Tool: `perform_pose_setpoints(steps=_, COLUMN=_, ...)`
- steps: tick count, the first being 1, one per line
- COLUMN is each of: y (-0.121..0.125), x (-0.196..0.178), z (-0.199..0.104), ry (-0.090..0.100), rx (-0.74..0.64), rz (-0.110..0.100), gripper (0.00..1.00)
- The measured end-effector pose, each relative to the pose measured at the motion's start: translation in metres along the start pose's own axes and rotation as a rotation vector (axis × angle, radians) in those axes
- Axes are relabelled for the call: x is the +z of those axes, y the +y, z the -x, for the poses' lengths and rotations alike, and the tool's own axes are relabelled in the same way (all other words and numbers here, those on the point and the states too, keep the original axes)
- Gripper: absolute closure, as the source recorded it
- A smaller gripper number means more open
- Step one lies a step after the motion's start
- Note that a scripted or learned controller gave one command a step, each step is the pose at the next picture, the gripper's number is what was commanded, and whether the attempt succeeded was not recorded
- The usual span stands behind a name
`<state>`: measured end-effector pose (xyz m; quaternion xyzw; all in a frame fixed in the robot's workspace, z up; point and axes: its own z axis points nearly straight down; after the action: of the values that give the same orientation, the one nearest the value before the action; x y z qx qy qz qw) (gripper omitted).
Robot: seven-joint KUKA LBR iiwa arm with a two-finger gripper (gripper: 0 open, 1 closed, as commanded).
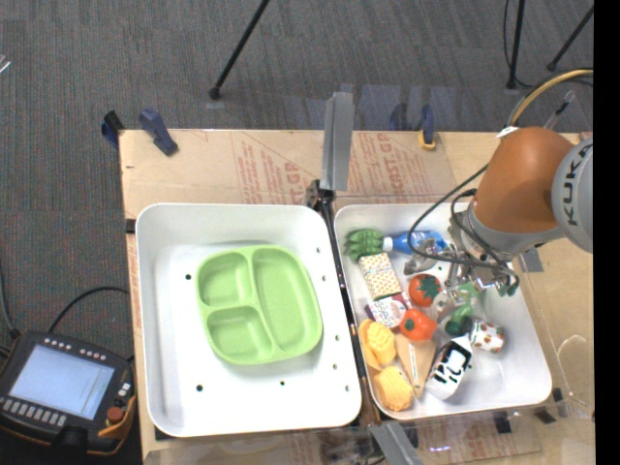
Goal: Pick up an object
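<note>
White plastic bins sit side by side on a cardboard-covered bench (242,163) in the middle of the frame. In the left bin (160,250) lies a light green divided plate (260,303) with three compartments. The right bin (528,361) holds a jumble of small toys: a green leafy vegetable (365,242) at its upper left, a checkered packet (381,276) just below that, a blue-capped bottle (415,243) beside it, two red tomatoes (422,290) near the centre, yellow corn pieces (380,343) toward the lower left, and a black-and-white item (449,366) at the bottom. From the right of the frame the grey arm, with its orange band (521,180), reaches over this bin. Its gripper (463,298) hangs low among the toys, just right of the upper tomato, close to a small green piece (459,313); whether it is wide, narrow or holding anything cannot be told from this angle. At the lower left of the frame a control tablet (63,390) rests on the grey carpet.
</note>
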<state>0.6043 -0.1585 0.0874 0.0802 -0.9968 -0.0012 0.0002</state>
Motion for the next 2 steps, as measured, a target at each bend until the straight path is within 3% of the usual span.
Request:
perform_pose_setpoints(steps=1, y=0.002, x=-0.011, z=0.002, ry=-0.004, rx=-0.006, rz=0.000, gripper=1.00)
perform_pose_setpoints(steps=2, y=0.012, x=0.000, z=-0.046, ry=-0.001, rx=0.200, rz=-0.001, gripper=1.00)
